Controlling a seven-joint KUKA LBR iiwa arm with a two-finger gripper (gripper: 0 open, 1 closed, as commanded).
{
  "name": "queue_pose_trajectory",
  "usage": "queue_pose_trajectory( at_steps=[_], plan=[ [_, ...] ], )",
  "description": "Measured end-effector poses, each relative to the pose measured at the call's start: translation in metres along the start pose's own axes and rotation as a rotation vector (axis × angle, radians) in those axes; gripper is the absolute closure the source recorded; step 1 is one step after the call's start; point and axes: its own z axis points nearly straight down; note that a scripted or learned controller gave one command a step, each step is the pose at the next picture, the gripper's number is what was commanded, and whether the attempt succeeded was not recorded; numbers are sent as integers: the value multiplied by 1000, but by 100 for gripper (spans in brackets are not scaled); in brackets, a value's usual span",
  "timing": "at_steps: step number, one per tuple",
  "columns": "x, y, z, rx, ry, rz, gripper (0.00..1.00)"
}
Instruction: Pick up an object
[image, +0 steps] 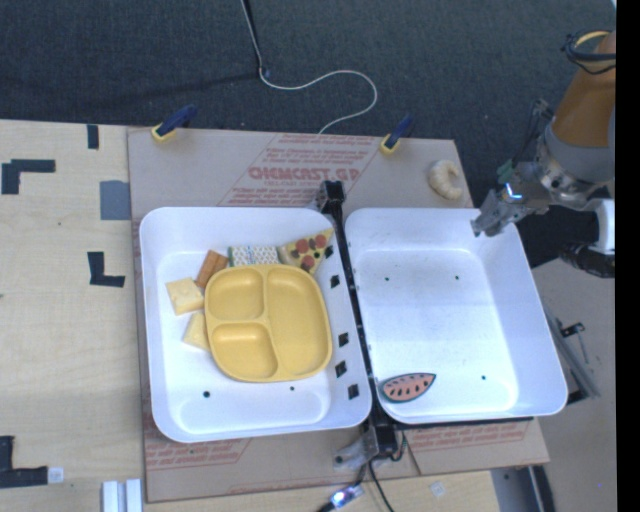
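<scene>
White plastic makes up both bins, and the right bin (500, 330) carries one loose thing: a flat watermelon slice (407, 386), red with dark seeds and a green rind, lying near the bin's front left corner. The end effector (492, 217) hangs at the far right corner of that same bin, over its rim, and whether it is open or closed I cannot tell from here; nothing shows between its tips. From the end effector the slice lies toward the camera and to the view's left, diagonally across the bin floor, with its long axis running roughly left to right. In the left bin (160, 300) a glossy yellow divided plate (268, 322) rests on tan crackers (185, 295) and a pizza slice (308, 249), all farther off. The slice looks thin and flat, likely hard to pinch.
</scene>
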Motion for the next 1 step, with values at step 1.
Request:
queue_pose_trajectory(
  at_steps=[1],
  plan=[
    [45, -30, -10, 3, 1, -3, 100]
  ],
)
